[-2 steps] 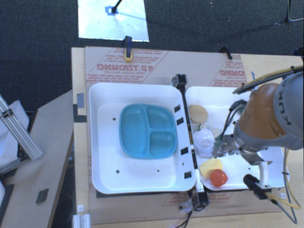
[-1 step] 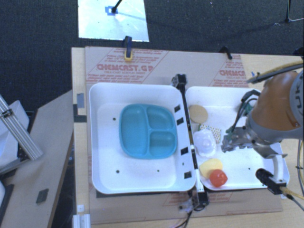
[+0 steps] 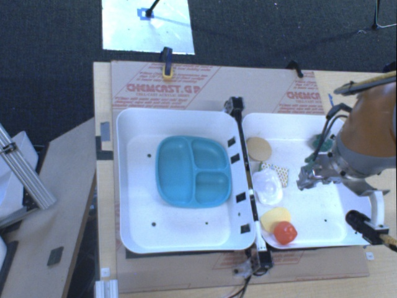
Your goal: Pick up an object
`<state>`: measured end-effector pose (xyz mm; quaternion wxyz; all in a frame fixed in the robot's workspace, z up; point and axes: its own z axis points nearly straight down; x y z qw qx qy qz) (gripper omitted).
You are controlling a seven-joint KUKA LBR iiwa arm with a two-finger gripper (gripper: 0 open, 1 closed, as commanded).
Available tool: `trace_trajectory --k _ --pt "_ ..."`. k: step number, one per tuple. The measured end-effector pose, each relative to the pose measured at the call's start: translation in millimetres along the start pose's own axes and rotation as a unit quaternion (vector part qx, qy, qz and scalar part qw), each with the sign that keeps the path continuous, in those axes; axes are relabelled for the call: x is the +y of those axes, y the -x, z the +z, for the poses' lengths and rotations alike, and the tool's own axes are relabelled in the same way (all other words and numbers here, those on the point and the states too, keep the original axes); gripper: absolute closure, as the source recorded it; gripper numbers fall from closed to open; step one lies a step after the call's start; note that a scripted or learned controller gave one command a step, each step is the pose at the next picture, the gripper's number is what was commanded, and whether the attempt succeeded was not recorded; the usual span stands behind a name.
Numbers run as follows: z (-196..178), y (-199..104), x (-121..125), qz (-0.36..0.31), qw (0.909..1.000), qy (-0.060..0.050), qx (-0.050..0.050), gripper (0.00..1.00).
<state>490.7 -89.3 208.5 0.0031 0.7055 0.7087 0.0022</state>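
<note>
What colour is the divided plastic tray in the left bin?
Light blue, the three-compartment plastic tray; camera view shows it plainly.

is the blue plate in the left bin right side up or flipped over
Right side up. The blue plate lies flat in the left bin, and its three hollow sections face the camera.

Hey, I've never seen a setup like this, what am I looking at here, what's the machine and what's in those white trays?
One camera looks down at a slant on a bench. The grey robot arm with an orange band reaches in from the right; its gripper hangs over the right white bin. That bin has a round tan disc, a clear plastic cup, a yellow block and a red ball touching it. The left white bin holds a blue divided plate. I can't see anything held.
</note>
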Motion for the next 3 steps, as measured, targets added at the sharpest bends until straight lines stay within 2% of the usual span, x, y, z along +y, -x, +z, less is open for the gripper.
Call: trace_trajectory --k 2,3 --pt "-12 -112 54 -0.003 1.0000 -0.002 0.002 1.00" --pt "-3 -159 83 -0.003 1.0000 -0.002 0.002 1.00"
